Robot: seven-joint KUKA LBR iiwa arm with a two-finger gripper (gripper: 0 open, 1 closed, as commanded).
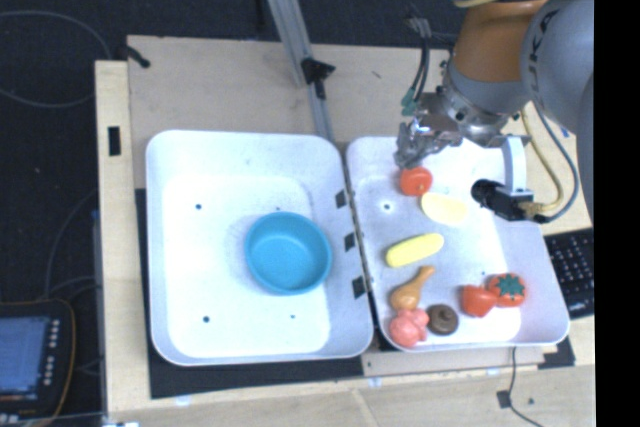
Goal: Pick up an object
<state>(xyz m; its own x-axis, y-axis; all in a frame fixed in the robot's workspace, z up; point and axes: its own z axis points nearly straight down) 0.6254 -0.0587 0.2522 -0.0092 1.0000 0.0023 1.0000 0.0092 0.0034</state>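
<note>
My gripper (pixel 411 155) hangs over the far left corner of the right bin (pixel 530 310), just above a small red tomato (pixel 415 182). I cannot make out its finger state. Further down the same bin lie a pale yellow piece (pixel 445 208), a yellow banana-like piece (pixel 414 249), a tan pear-shaped piece (pixel 411 290), a pink piece (pixel 407 328), a brown doughnut (pixel 441 319) and a red strawberry with a green top (pixel 495 294). Nothing shows between the fingers.
The left bin (pixel 180 165) holds a blue bowl (pixel 288 252). A grey metal pole (pixel 285 15) slants down to the gap between the bins. A black part of the arm (pixel 500 198) overhangs the right bin's right side. A screen (pixel 30 360) sits at the lower left.
</note>
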